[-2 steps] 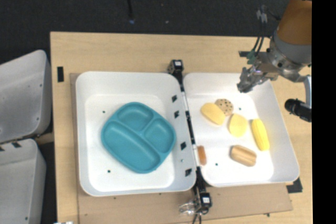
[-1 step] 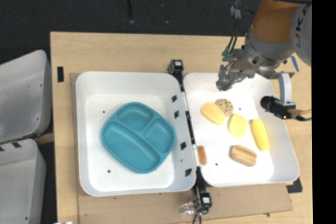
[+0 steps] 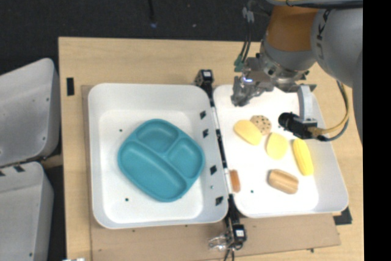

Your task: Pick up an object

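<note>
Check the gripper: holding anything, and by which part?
Nothing is held. The gripper hangs over the right bin, above the yellow pieces, nothing between its fingers.

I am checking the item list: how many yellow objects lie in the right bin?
3. One pale yellow piece lies beside the speckled cookie, one in the middle, and a brighter one nearest the right wall. The arm may hide more.

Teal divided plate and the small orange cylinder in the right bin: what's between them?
In the camera view, between the teal divided plate and the small orange cylinder lie bare white bin floor and the two bins' adjoining rims.
</note>
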You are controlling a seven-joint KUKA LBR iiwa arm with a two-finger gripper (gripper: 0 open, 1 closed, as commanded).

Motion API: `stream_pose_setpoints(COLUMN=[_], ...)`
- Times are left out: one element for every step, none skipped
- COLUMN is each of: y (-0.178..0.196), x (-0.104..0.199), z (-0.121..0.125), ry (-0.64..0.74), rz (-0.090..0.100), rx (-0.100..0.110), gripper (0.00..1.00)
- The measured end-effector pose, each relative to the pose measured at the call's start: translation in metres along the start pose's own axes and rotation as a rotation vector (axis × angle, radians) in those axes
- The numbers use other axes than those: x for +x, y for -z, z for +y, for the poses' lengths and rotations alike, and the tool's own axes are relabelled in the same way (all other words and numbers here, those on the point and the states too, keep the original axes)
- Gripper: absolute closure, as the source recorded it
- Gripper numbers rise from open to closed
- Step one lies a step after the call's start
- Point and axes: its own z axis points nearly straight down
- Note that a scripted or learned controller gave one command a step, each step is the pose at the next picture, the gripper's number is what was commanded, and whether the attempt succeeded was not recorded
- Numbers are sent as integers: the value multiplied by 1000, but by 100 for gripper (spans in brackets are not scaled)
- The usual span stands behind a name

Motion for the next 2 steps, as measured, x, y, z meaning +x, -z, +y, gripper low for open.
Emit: stream_pose_setpoints(y=[-14,-31], x=[57,106], z=[15,34], ry=[1,0], rz=[0,-1], rx=[-3,-3], gripper=[100,100])
